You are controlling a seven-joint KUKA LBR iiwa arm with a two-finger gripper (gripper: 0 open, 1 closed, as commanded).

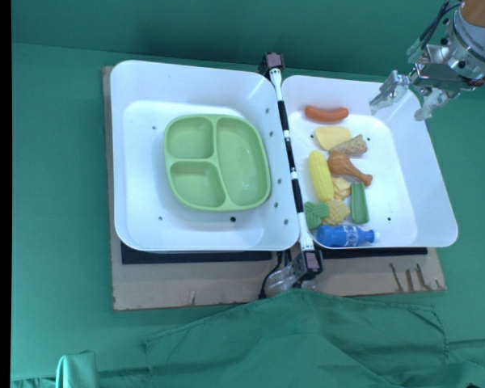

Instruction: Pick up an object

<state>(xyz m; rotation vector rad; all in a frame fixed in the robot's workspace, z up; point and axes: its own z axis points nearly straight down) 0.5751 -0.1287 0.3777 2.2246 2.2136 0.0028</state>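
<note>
The grey arm with the orange band enters from the upper right corner of the camera view. Its metal two-finger end effector points down and to the left. The two fingers are spread apart, with nothing between them.

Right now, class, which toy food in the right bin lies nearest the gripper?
The orange-red plastic sausage: it lies at the pile's far end, closest to the gripper, apart from the other foods.
</note>
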